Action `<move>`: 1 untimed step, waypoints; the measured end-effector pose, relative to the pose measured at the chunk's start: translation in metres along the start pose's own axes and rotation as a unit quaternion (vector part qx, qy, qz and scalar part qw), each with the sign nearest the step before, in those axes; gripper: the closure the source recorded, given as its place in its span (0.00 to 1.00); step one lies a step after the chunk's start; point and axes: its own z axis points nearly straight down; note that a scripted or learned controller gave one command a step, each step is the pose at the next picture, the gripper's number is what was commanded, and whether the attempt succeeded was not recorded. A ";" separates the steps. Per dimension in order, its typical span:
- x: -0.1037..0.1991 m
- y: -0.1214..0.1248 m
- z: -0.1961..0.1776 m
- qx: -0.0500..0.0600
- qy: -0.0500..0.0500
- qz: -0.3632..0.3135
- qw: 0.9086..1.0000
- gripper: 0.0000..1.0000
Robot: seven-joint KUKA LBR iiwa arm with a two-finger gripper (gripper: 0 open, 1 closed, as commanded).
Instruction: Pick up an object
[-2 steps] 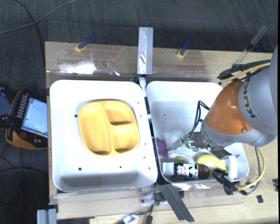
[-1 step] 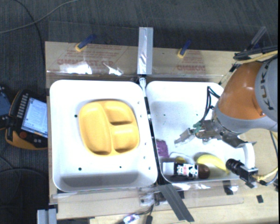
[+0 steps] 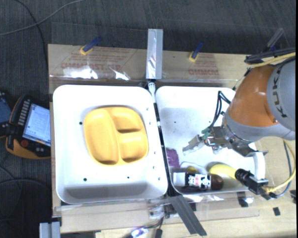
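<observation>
Dark grey carpet (image 3: 139, 6) is surrounding a wooden bench (image 3: 223, 63) seen from above, with black cables trailing across the floor at eleven o'clock. Two shallow white bins are sitting side by side on the bench. At nine o'clock of centre, the left bin (image 3: 69, 182) is holding a yellow divided tray (image 3: 116, 134) that is lying flat in its middle. At three o'clock of centre, the right bin (image 3: 184, 100) is holding the smaller things.

Reaching in from three o'clock, the grey arm (image 3: 260, 105) with its orange band is hanging over the right bin and covering much of its far side. At the arm's tip, the gripper (image 3: 194, 144) is pointing toward nine o'clock over the bin floor; its metal fingers (image 3: 191, 145) are showing as a narrow point, and whether they are apart or together cannot be told. Nothing is showing between them.

Along the bin's six o'clock wall, a dark bottle (image 3: 198, 181) with a white label is lying on its side. Just beside it, toward its two o'clock, a yellow banana (image 3: 223, 170) is lying, partly hidden by the arm's cables. At the bottle's ten o'clock, a small purple object (image 3: 172, 157) is resting against the wall shared with the left bin. All three are lying apart from the gripper.

Outside the bench at nine o'clock, a handheld control pad (image 3: 32, 130) with a lit screen is resting on the carpet. A strip of silver tape (image 3: 154, 53) is running up the bench at twelve o'clock, between two small yellow and blue clamps (image 3: 89, 45).
</observation>
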 end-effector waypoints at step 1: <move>0.021 0.041 -0.123 -0.001 -0.002 -0.155 0.988 0.00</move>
